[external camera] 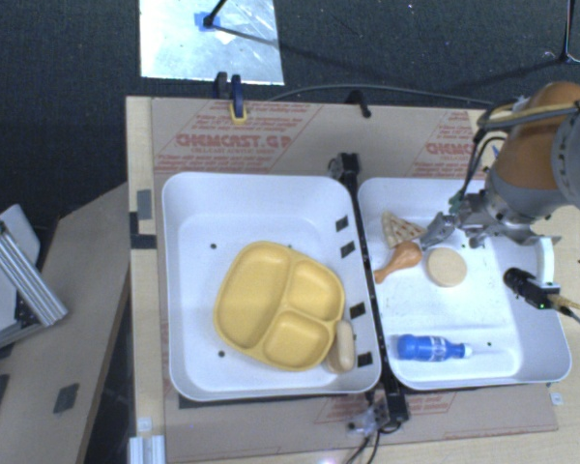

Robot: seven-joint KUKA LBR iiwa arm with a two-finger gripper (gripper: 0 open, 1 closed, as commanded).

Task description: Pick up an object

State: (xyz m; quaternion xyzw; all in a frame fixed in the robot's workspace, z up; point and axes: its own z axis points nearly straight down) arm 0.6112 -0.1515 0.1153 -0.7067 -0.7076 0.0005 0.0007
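In the right bin (541, 356), my gripper (459, 233) hangs open with nothing between its fingers. Just below it lies a round tan disc (447, 267). To its left are a tan waffle-patterned wedge (400, 226) and a brown drumstick (398, 259). A blue bottle (428, 348) lies on its side near the bin's front wall.
The left bin (188, 259) holds a yellow divided plate (278, 304), with a small beige roll (343, 345) against its lower right rim. A black divider (360, 259) runs between the bins. The arm's orange band (532, 148) looms over the right bin's back right corner.
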